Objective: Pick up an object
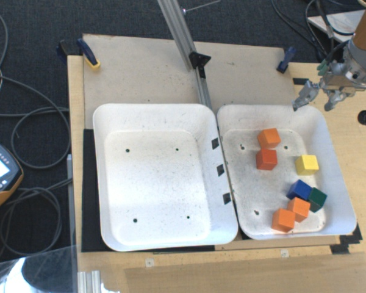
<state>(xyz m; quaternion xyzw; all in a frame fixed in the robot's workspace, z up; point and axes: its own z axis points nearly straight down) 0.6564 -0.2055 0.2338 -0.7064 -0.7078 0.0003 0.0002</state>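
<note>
Several small blocks lie in the right bin [335, 163]. An orange block [269, 137] sits above a red-orange block [266, 159] near the bin's middle. A yellow block [307, 163] lies to their right. Lower down, a blue block [299, 189], a dark green block [317, 198] and two orange blocks [299, 208] [283, 220] are clustered together. My gripper [316, 100] hangs open over the bin's upper right corner, above and right of the blocks, with nothing between its fingers.
The left bin [104, 163] stands beside the right one. A grey metal pole [182, 29] slants in from the top to a black bracket [199, 60]. Blue clamps [88, 52] [285, 59] grip the bench's far edge. Cables lie on the floor at left.
</note>
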